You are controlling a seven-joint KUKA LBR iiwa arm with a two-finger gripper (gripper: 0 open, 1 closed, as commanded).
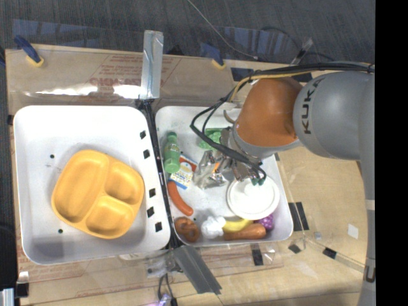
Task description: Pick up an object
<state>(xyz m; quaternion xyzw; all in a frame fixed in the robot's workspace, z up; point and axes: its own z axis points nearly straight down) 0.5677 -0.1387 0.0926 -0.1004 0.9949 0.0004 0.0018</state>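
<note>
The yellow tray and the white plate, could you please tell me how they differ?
The yellow tray is a rounded square with compartments; the white plate is round and plain. The tray looks larger than the plate. The tray lies in the left bin, the plate in the right bin among toy foods. Both lie flat.

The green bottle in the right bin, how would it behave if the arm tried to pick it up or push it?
The green bottle lies on its side, so a sideways push would probably roll it. It looks like smooth plastic, likely light and a bit slippery. It sits close to the right bin's left wall, which may crowd a grasp.
</note>
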